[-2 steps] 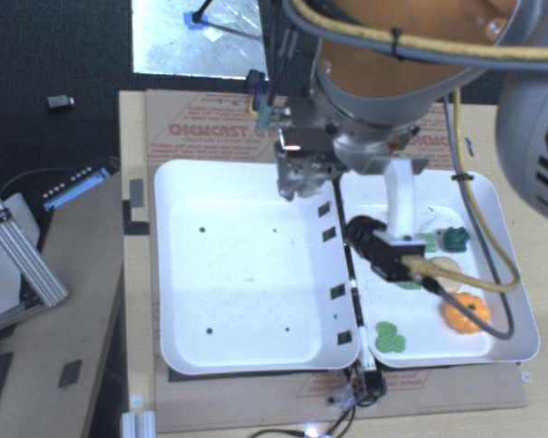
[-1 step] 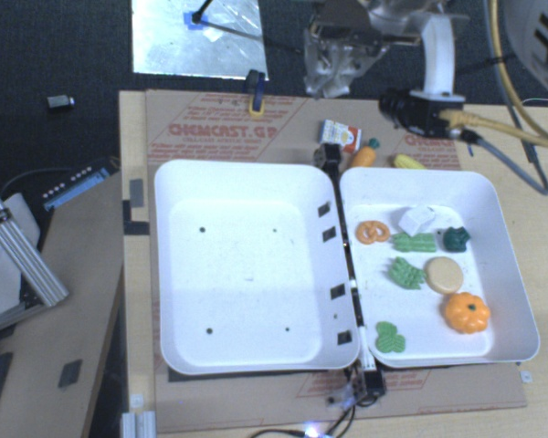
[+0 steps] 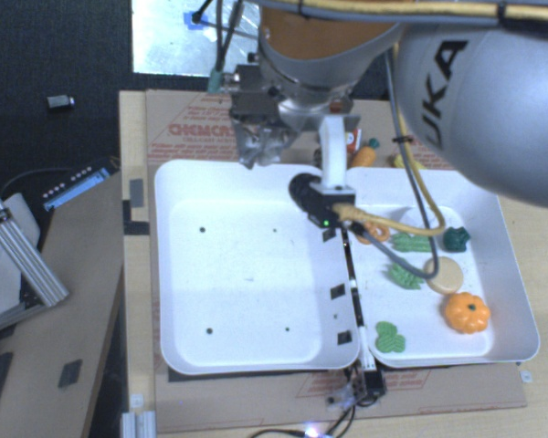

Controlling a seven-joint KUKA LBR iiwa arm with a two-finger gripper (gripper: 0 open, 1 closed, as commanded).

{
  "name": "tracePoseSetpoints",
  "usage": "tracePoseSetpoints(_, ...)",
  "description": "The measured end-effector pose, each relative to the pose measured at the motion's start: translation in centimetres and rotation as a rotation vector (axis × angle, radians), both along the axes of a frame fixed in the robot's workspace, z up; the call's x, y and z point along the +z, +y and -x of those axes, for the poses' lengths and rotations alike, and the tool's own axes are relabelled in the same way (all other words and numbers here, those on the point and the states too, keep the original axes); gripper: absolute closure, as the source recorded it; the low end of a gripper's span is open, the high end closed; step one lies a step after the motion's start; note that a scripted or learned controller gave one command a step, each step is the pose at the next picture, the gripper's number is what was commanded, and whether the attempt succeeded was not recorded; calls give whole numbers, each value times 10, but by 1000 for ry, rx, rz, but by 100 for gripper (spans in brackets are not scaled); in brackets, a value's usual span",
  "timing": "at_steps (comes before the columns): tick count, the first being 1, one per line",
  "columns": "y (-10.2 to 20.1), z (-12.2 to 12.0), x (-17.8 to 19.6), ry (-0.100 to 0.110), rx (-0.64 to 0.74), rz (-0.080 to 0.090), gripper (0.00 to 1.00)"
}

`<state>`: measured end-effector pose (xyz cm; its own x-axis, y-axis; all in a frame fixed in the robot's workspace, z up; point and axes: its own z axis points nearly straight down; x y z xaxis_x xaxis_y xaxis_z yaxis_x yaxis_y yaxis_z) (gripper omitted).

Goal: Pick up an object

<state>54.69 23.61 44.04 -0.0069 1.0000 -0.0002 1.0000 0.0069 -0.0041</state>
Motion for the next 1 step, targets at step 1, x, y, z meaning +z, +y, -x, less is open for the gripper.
tracePoseSetpoints(1,-2,0,99,-12,-2,-4,100)
